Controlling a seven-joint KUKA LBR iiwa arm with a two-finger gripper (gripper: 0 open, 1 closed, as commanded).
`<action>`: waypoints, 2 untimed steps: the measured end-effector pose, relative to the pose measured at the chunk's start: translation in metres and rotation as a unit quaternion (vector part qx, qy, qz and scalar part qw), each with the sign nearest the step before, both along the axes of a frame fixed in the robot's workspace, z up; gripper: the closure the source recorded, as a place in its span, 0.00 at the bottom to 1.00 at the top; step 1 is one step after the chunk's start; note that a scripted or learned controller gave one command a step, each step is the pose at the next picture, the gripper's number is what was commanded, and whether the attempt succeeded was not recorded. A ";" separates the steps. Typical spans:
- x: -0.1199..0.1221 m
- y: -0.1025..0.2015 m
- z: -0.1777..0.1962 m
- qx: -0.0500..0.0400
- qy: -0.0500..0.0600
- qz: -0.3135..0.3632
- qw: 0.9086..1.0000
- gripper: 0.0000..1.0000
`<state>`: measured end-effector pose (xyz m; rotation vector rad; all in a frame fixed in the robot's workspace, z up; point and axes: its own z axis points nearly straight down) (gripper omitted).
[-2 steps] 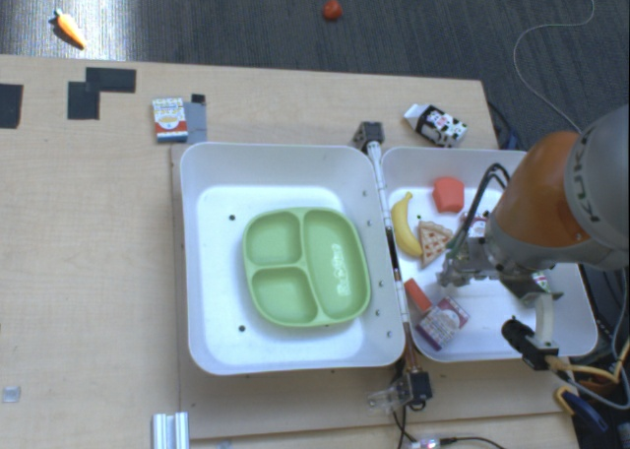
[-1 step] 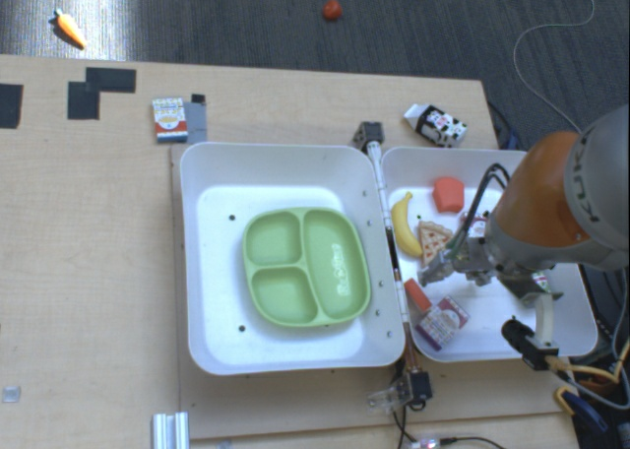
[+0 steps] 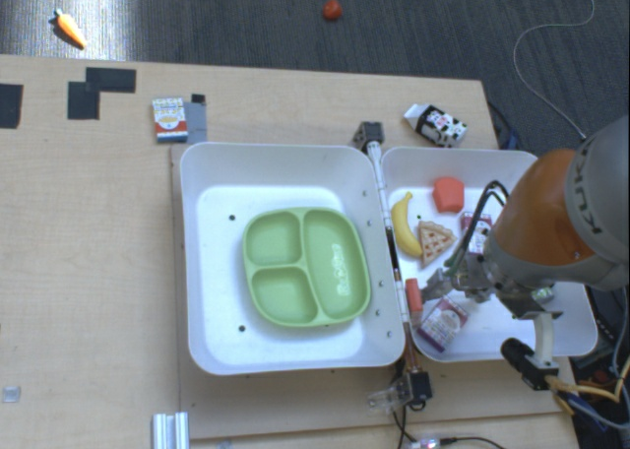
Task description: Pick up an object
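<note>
Biggest of all, a tan wooden bench (image 3: 89, 270), with two white bins side by side on top. On the left, the left bin (image 3: 197, 240), wide and shallow. On the right, touching it along the middle edge, the right bin (image 3: 583, 331). Reaching in from the right, over the right bin, a big arm (image 3: 551, 221), grey with an orange band. Inside the left bin, near the middle, a green plate (image 3: 305, 265) with three parts, lying flat. At the end of the arm, low over the near left part of the right bin, the gripper (image 3: 445, 285). Hard to tell if spread wide or closed up, and hard to tell if touching anything. Just under and in front of the gripper, a pale packet (image 3: 445, 323) with some pink on it, lying flat on the bin floor. Farther back in the same bin, a yellow banana (image 3: 402, 224) close to the left wall. Right beside the banana, a toy pizza slice (image 3: 434, 240). Behind those, a red block (image 3: 449, 193). By the wall between the bins, near the packet, a small red piece (image 3: 412, 294). Out on the bench, behind the right bin, a black and white carton (image 3: 436, 125). Behind the left bin, a small box (image 3: 169, 119). Far back on the dark floor, a toy carrot (image 3: 69, 31) and a little red ball (image 3: 332, 10).
</note>
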<state>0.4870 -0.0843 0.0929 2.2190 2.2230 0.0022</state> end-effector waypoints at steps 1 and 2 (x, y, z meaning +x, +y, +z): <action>0.002 0.001 0.010 0.000 -0.002 0.001 1.000 1.00; 0.002 0.001 0.010 0.000 -0.002 0.001 1.000 0.00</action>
